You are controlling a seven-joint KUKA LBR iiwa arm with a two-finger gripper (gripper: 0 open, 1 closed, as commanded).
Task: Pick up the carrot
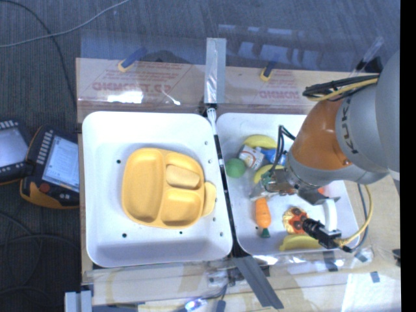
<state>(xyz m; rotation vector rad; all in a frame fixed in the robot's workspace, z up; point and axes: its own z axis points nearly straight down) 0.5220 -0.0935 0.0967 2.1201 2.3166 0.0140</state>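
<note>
A dark carpeted floor surrounds the worktop (149, 83), which carries two shallow white bins side by side. The left bin (104, 174) holds a yellow divided tray (146, 187) with a tan block (182, 176) in one compartment. In the right bin (240, 239) the carrot (262, 213) lies near the front, its green end towards the front rim, free of any grip. Just above it hangs the tool (278, 186), below the arm's orange band (322, 138); whether it is released or clenched I cannot tell, since the wrist hides it. A green ball (234, 168) sits by the bin's left wall, a banana (259, 141) further back, another banana (300, 242) at the front.
</note>
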